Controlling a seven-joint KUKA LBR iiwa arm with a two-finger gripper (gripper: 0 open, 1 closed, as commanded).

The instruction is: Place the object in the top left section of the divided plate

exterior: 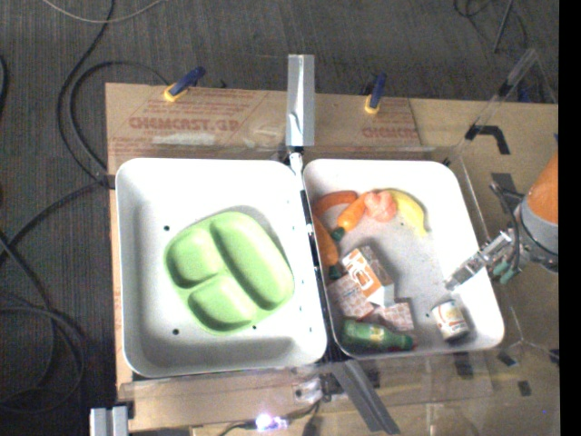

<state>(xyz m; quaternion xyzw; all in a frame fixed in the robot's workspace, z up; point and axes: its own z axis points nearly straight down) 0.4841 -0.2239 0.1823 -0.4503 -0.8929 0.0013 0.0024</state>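
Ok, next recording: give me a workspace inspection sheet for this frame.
Surface: cardboard-covered bench bearing a left bin and a right bin.
Job's things: green divided plate in the left bin, nothing in its sections.
Clutter: right bin holds a carrot, a banana, a green bottle, a small can and cartons.
Grippers: hand over the right bin's right side, above the can; nothing seen held.
Cables: several on the floor at left.
Surroundings: two clamps on the bench's far edge.
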